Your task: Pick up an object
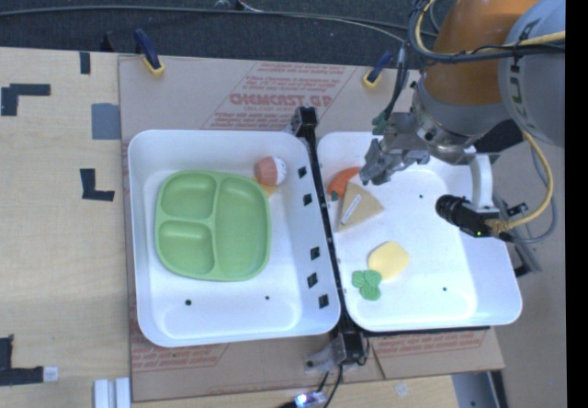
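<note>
Bench: I see the brown cardboard sheet [276, 94] with red print, clamped at the back by two yellow-tipped clamps, both bins sitting on it.
Arm: grey body [542, 29] coming in from the right, the orange band [473, 25] bulging above the wrist, yellow and black cables looped around it.
Left bin [147, 241]: white, shallow, holds the tray and one small item.
Right bin [478, 287]: white too, touching the left one along a black divider strip.
Green tray [213, 224]: pale green, three compartments, rounded corners, lying flat in the left bin.
Gripper [378, 169]: hovering over the back-left part of the right bin, just above the wedge; honestly can't tell how the jaws are set from this angle.
Tan wedge [359, 207]: cheese-slice looking, flat, near the divider, right under the gripper tip.
Yellow piece [389, 260]: soft rounded lump, mid-bin, apart from the wedge.
Orange piece [342, 180]: reddish-orange, peeking out behind the wedge, touching it.
Pink ball thing [269, 171]: pinkish with a white side, just beside the tray's back-right corner.
Green bit [367, 283]: little leafy cluster just beside the yellow piece's front-left.
</note>
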Action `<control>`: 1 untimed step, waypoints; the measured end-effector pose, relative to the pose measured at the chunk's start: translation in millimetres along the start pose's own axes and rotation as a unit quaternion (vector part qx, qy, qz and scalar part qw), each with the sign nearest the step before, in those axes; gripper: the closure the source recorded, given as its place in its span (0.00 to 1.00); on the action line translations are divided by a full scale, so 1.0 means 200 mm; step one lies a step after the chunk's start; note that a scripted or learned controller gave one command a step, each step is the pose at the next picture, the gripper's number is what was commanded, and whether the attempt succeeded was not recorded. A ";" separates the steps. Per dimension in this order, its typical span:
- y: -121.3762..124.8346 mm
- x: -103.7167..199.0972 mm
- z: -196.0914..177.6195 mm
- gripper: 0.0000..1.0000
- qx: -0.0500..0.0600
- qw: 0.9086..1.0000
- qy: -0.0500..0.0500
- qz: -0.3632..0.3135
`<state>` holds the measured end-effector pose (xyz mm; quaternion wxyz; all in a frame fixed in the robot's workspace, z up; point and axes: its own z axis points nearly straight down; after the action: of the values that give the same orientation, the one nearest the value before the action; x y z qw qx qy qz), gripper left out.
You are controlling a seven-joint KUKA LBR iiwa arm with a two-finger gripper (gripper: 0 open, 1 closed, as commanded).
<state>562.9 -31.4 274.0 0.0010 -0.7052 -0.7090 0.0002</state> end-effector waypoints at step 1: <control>-0.07 0.29 0.01 1.00 0.000 1.000 0.000 0.000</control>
<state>548.7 26.0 272.1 0.0012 -0.7048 -0.7094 0.0005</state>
